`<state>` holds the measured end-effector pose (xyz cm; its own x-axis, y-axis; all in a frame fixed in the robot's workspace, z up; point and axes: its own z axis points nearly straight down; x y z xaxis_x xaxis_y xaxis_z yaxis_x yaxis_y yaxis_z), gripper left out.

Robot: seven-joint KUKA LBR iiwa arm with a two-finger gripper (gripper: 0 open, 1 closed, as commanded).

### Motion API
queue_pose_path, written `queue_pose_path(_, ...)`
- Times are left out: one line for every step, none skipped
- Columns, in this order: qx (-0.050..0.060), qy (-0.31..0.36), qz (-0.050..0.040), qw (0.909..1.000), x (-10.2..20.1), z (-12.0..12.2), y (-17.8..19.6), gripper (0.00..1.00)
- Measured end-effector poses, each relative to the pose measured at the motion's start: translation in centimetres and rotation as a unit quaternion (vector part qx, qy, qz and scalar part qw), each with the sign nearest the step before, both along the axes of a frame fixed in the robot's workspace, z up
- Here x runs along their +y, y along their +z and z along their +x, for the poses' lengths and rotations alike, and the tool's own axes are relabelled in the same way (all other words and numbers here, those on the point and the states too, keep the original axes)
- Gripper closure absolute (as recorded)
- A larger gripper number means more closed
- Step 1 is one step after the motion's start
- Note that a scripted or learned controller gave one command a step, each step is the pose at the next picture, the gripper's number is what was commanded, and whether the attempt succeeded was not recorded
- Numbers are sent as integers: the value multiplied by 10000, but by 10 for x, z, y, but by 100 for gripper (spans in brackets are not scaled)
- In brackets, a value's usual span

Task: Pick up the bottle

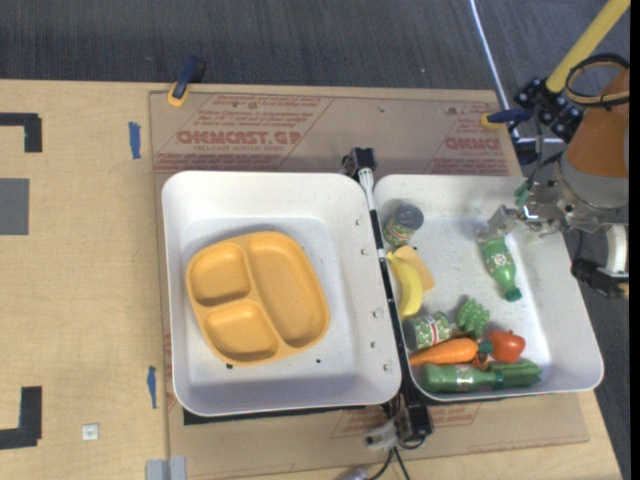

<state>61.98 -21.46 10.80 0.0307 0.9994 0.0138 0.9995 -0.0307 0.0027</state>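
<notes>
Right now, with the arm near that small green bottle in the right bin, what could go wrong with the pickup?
1. The green bottle lies flat and tilted, so it could roll or slip aside.
2. A second, darker bottle lies along the right bin's front wall, packed against the carrot and the tomato; a try there might snag those.
3. The gripper sits close to the far wall, leaving little room.

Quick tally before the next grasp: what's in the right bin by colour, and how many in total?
Green: 5, bottle, second bottle, can, small can, broccoli
Yellow: 1, banana
Orange: 1, carrot
Red: 1, tomato
Total: 8
</notes>
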Motion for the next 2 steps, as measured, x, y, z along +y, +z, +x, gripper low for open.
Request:
queue_pose_path(-6,-10,-59,10000,-5,-1,9,100)
queue_pose_path(6,-675,-71,9977,38,30,103,100)
